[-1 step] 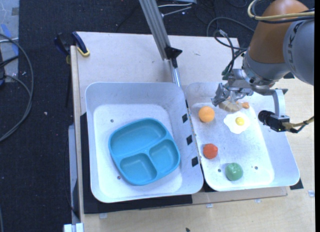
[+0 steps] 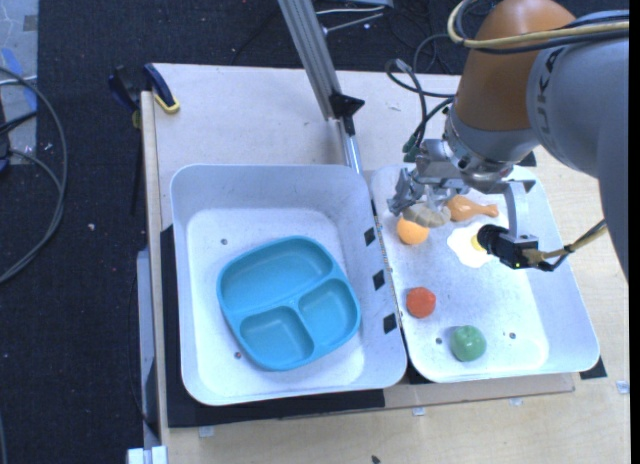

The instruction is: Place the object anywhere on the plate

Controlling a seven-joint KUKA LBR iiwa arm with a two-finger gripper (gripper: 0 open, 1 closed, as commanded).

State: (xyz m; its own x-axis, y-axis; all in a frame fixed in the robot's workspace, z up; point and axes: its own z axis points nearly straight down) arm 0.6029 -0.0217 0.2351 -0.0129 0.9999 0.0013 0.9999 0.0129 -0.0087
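A blue plate with three compartments lies in the left bin. The right bin holds several toy foods. My gripper hangs low over the far left corner of the right bin, right above a small orange piece and a tan piece. An orange drumstick lies just right of the gripper, partly under the wrist. A fried egg sits beside these. Nothing shows lifted off the bin floor.
A red tomato-like ball and a green piece lie nearer the front of the right bin. A slanted metal pole rises behind the bins. A black cable fitting hangs from the arm over the egg.
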